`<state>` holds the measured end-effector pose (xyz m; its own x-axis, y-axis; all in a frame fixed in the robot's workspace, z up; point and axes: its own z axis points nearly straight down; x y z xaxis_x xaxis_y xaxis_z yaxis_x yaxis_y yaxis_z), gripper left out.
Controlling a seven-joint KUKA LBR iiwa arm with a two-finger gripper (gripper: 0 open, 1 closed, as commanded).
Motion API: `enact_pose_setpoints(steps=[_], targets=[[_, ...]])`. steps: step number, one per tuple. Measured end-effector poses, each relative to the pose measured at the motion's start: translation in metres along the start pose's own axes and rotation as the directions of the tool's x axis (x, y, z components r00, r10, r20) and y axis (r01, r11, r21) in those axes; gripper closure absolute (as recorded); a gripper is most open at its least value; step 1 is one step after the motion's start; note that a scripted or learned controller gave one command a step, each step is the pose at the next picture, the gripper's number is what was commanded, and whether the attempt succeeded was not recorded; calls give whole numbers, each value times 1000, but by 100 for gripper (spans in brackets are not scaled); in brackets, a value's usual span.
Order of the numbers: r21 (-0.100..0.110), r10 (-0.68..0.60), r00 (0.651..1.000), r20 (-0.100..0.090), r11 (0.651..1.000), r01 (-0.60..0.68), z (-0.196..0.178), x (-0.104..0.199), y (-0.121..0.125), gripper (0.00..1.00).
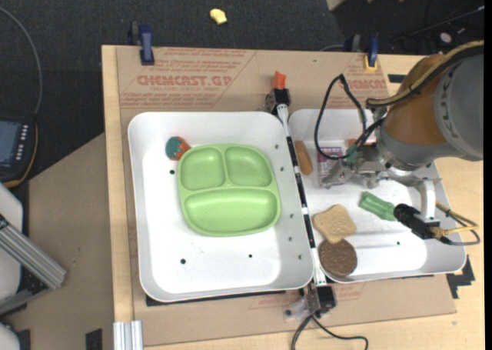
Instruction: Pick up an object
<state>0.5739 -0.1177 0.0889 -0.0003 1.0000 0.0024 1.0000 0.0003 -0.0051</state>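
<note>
The pincer (338,175) hangs low in the right white bin (384,262); its state cannot be told. Within reach lie a tan bread slice (335,222), brown round cookie (338,257) and green oblong piece (377,206).

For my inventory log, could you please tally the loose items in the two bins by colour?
Green: 2, the divided plate and the small green piece
Tan or brown: 3, the bread slice, the round brown disc and the slim brown stick
Red and green: 1, the small ball
Total: 6
</note>
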Motion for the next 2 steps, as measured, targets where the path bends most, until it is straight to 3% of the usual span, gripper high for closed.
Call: enact_pose_setpoints(steps=[1,2], targets=[[-14,-5,1000,3,1000,5,3,16,96,0],[-10,-2,1000,4,1000,2,-8,14,93,100]])
